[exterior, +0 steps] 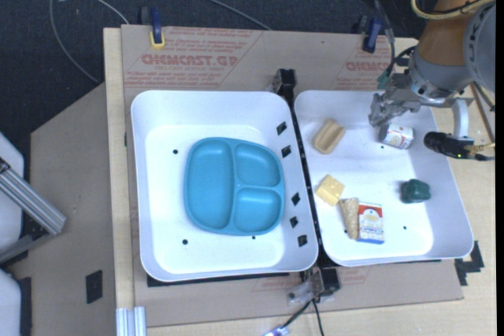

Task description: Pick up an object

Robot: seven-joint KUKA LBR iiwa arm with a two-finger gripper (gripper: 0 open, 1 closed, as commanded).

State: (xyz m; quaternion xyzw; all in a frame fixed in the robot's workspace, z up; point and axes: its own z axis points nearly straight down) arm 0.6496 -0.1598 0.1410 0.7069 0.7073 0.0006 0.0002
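The pincer (387,119) hangs low in the right bin (441,240), just beside a small white can (398,138); I cannot tell its state. The left bin (157,240) holds a blue plate (233,186).

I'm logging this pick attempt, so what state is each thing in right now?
Claw: low in the right bin, just beside the small white can.
Small white can: on its side.
Blue divided plate: flat in the left bin, right side up.
Tan bread piece: lying loose.
Yellow block: lying loose.
Red and white box: lying flat.
Green lump: resting apart from the others.
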